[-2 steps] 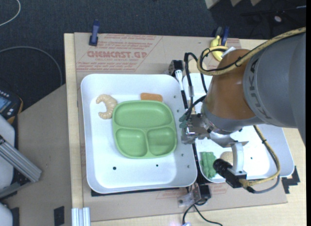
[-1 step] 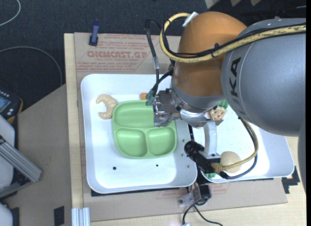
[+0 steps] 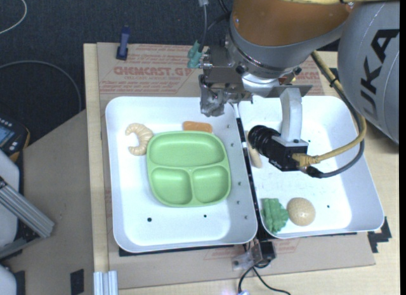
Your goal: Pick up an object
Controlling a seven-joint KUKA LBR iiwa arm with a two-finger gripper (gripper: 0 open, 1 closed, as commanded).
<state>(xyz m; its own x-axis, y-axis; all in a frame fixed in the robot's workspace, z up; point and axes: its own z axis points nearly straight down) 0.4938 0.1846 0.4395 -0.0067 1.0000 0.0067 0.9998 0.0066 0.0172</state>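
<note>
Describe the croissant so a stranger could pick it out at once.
Start at the left white bin, where a green divided tray sits in the middle. Just off the tray's upper left corner lies the croissant, a pale tan crescent. The orange block nearby is flat and straight, not curved.

Dark carpet floor (image 3: 44,40) w/ cables (image 3: 25,72), wood bench (image 3: 70,192), cardboard sheet (image 3: 152,65) under bins.

Red "CHEMCAST" on brown board (image 3: 152,65); "UK" on arm (image 3: 380,59).
</note>
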